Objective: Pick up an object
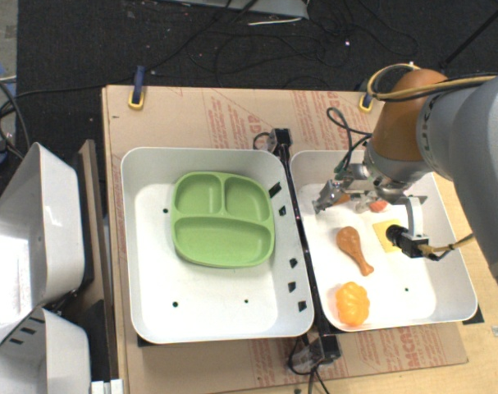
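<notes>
Here the arm [445, 130] reaches in over the right bin [445, 302], and its claw [347, 194] hangs low above the bin's far left part, near the divider between the two bins. Whether the claw is released or clenched I cannot tell, since the wrist and cabling hide its working end; nothing can be seen held in it.

Three candidates lie in the right bin. A toy chicken drumstick [355, 249] rests near the middle, just below the claw, its thick end nearer the claw and its bone end slanting toward the bin's front right. A yellow flat piece [386, 236], possibly toy cheese, lies just beside it under a black part of the tool. An orange rounded toy [353, 302], perhaps a fruit or pepper, sits nearer the front edge. The left bin [150, 302] holds a green divided plate [224, 218].

The drumstick looks like the closest target. A sound grasp would probably centre over its thick end or mid-shaft, with the closing direction set across the slanted long axis, not along it, so it does not roll or skid away. Descending straight and fully before closing should help; the yellow piece close by could be nudged or caught.
</notes>
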`<control>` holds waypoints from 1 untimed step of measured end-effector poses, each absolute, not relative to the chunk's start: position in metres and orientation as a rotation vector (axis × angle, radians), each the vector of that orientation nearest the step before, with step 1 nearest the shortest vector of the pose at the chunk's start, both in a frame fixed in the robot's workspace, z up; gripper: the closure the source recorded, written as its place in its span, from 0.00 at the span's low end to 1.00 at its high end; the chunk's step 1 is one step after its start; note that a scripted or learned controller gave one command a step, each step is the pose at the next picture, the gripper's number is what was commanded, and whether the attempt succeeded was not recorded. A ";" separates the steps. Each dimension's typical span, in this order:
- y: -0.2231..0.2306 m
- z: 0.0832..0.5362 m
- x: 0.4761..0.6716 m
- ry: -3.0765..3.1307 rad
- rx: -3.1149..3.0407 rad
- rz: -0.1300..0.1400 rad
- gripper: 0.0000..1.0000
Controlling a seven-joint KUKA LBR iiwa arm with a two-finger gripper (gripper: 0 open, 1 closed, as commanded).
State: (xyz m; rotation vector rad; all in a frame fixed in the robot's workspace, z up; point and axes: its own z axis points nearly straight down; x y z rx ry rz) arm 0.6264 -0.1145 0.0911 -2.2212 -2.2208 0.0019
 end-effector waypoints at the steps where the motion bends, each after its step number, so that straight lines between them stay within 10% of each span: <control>1: -0.114 0.103 0.627 -2.222 -2.223 -0.001 1.00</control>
